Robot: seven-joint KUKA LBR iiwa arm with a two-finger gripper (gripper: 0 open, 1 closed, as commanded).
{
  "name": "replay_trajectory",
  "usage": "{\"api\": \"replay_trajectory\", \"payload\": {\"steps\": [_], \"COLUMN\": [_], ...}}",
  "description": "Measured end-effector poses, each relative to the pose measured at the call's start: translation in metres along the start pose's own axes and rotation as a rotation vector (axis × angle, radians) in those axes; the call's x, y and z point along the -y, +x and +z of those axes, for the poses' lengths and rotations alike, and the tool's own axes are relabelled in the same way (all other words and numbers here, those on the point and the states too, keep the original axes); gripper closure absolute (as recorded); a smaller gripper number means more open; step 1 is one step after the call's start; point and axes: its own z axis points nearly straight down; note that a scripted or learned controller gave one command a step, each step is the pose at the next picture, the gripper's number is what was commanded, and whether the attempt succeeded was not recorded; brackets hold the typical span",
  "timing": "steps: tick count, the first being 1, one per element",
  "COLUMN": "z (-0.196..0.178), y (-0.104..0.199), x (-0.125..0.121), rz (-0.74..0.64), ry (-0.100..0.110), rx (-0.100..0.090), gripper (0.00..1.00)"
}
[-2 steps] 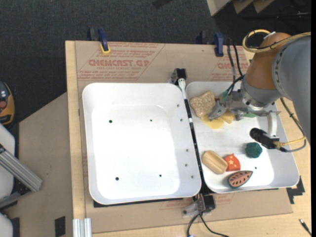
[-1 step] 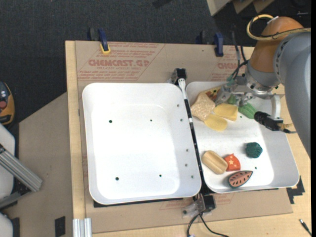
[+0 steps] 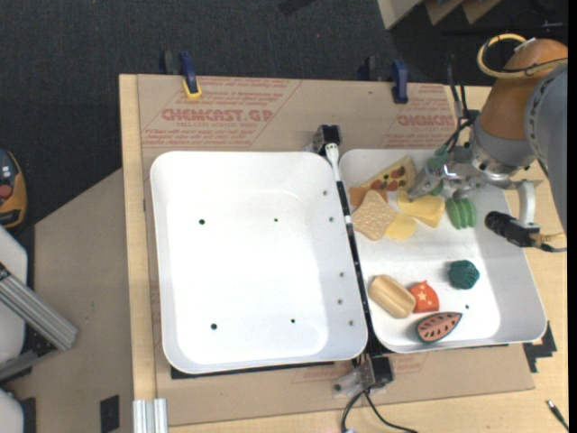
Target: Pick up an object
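Toy food pieces are all seen lying in the right bin [image 3: 532, 309]; nothing looks lifted yet, so the pick is judged not done, w/ grasp and lift left. Gripper [image 3: 439, 177] is seen low over the bin's upper part, near a yellow cheese wedge [image 3: 425, 211] and green pepper [image 3: 462, 213]; whether the fingers are wide or narrow can't be told. Also held in that bin: pizza slice [image 3: 389, 177], cracker [image 3: 373, 216], dark green lump [image 3: 463, 274], bread roll [image 3: 391, 295], red piece [image 3: 425, 295], watermelon slice [image 3: 437, 327]. Left bin [image 3: 171, 242] is set just beside it on the worktop [image 3: 144, 106].
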Motion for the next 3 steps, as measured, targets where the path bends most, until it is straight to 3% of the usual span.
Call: {"api": "replay_trajectory", "payload": {"steps": [1,2,3], "z": [-0.012,0.002,0.002], "y": [0.001,0.047,0.044], "x": [-0.001,-0.012,-0.011], "rz": [-0.004,-0.005,-0.002], "ry": [-0.004,0.009,0.008], "rx": [0.006,0.006,0.008], "gripper": [1.00,1.00,0.00]}}
